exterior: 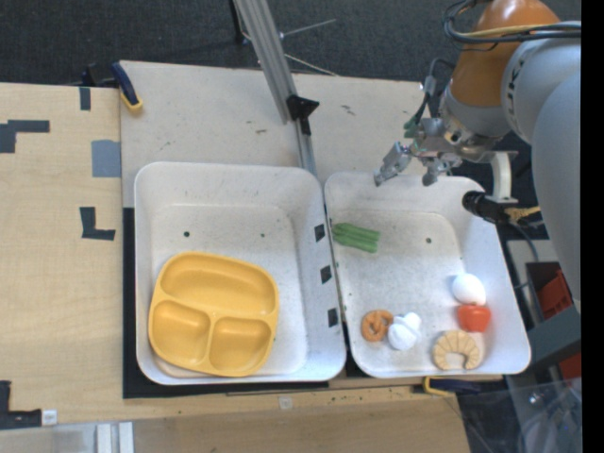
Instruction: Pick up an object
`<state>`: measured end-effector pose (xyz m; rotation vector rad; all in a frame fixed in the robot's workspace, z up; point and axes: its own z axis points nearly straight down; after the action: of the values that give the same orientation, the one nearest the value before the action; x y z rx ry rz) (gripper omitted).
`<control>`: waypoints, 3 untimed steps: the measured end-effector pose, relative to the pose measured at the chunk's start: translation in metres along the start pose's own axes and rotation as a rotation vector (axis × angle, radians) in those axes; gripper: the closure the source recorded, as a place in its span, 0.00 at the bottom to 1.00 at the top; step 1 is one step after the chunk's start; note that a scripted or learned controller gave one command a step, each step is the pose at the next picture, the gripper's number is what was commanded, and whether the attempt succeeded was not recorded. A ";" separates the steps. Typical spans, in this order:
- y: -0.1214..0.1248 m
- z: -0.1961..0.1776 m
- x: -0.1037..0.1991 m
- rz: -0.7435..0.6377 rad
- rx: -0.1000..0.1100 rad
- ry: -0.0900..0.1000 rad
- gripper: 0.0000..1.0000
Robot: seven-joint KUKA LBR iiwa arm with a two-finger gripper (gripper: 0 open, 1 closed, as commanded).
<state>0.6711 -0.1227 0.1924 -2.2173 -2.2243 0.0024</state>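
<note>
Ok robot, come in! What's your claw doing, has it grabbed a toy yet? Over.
Claw open, holding nothing, above right white bin's far edge. Green ridged bean toy nearest, lying free. No obstruction between them.

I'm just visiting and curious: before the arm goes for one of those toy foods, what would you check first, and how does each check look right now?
1. Hand free of any object: ok, nothing between its fingers.
2. Fingers spread enough to grasp: ok, they look apart.
3. Objects within the right bin: ok; green piece, pretzel, white piece, croissant, egg, tomato.
4. Target standing apart: green piece ok; egg and tomato touch, not ok.
5. Hand above a target: not ok, it hovers at the bin's far edge.
6. Yellow tray clear of the path: ok, left bin.
</note>
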 end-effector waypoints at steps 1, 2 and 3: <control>0.000 0.000 0.000 0.000 0.000 -0.001 0.00; -0.003 0.044 0.001 0.001 0.004 -0.001 0.00; -0.004 0.098 0.002 0.000 0.006 0.000 0.00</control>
<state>0.6665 -0.1204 0.0942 -2.2151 -2.2211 0.0091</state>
